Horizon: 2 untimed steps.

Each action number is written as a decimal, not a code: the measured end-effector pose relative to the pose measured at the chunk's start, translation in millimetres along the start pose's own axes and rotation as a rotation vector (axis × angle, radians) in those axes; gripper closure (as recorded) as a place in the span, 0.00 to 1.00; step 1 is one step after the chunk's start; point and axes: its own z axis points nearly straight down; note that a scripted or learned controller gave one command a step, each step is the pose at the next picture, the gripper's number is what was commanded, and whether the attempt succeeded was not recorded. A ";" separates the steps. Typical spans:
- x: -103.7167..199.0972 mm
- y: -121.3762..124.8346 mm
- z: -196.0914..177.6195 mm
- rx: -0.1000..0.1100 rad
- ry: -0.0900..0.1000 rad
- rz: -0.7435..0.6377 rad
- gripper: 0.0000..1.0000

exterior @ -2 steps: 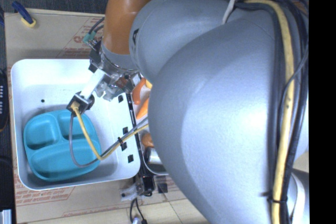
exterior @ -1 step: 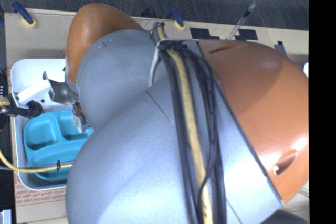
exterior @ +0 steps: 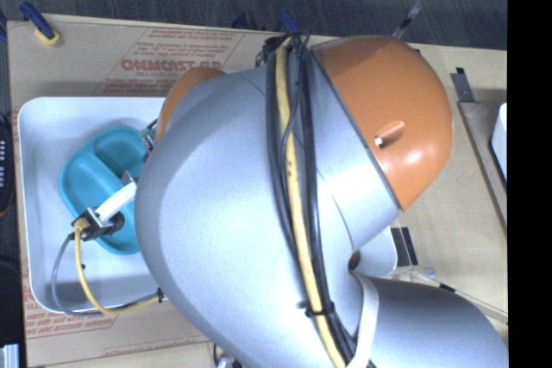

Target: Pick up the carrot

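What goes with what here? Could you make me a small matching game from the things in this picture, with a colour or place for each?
Things:
1. bowl-like object
2. band on the arm
3. cable
4. white bin

Descriptions:
A. orange
B. yellow, looping along the bin's floor
C. teal, lying in the left bin
D. at the picture's left, holding the teal object

Pairs: 1-C, 2-A, 3-B, 4-D

The carrot cannot be made out; the big grey arm covers most of the bins.
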 end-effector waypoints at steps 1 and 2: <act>4.2 -2.7 -14.1 0.002 0.005 -0.019 1.00; -5.6 87.1 -95.0 0.007 -0.013 -0.223 1.00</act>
